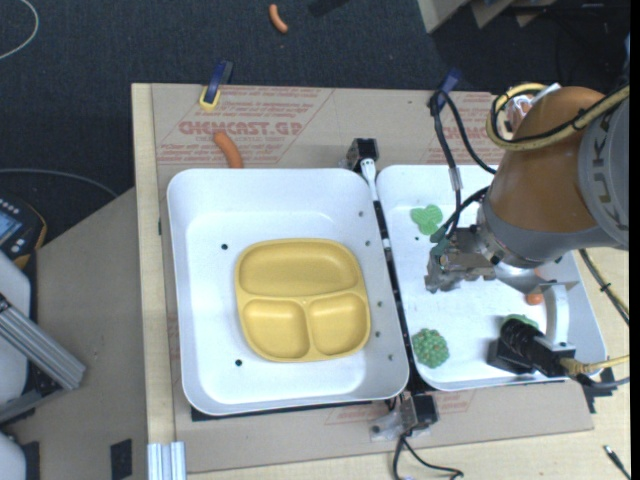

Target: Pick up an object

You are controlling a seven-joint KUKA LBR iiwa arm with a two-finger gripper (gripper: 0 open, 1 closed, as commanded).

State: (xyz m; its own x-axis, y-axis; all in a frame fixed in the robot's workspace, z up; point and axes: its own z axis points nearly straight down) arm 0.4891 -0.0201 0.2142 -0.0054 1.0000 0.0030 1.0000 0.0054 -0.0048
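Note:
My gripper (443, 274) hangs low over the left part of the right bin (470, 376), under the grey and orange arm. A pale green leafy piece (427, 217) lies just behind it, toward the bin's far side. A round, knobbly green ball (431, 346) sits in front of it near the bin's front left corner. A dark green item (519, 323) and a small orange bit (535, 296) lie to the right, partly hidden by the wrist. Nothing shows between the gripper and the bin floor.
The left bin (200, 268) holds a yellow divided plate (300, 298). An orange carrot-like piece (229, 149) lies on the cardboard behind the left bin, near a blue and yellow clamp (213, 86). Cables run along the right bin's far edge.

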